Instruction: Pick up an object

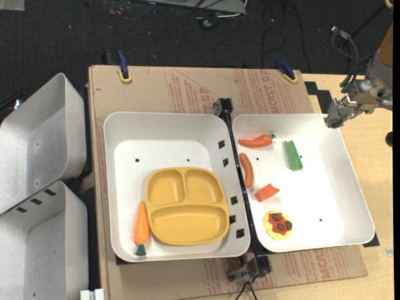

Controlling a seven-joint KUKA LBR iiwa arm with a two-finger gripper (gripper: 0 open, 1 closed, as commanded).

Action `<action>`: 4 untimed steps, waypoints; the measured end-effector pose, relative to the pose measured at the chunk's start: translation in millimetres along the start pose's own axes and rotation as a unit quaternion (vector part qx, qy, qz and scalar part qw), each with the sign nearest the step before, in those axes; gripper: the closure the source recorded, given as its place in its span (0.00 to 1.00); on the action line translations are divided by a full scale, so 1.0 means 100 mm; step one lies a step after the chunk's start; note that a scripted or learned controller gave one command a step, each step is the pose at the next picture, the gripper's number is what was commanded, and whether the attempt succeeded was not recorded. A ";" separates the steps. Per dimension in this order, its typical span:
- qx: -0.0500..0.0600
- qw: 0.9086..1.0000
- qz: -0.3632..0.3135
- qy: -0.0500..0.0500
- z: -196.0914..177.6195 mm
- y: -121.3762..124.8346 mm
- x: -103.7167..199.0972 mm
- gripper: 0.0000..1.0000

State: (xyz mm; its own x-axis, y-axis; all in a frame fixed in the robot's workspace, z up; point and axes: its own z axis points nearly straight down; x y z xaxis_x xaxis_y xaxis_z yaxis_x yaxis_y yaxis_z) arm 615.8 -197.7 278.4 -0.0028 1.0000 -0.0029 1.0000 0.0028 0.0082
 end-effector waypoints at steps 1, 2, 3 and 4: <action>0.004 1.000 -0.002 0.002 0.01 -0.14 0.46 1.00; 0.004 1.000 -0.001 0.001 0.01 -0.17 0.91 1.00; 0.005 1.000 -0.002 0.002 0.14 -0.28 1.34 1.00; 0.005 1.000 -0.003 0.002 0.28 -0.40 1.94 1.00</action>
State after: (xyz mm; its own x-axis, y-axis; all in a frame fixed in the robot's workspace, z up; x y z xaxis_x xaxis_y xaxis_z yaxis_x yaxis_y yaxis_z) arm 575.8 -4.2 249.5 -0.0078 1.0000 0.0018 1.0000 0.0078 -0.0028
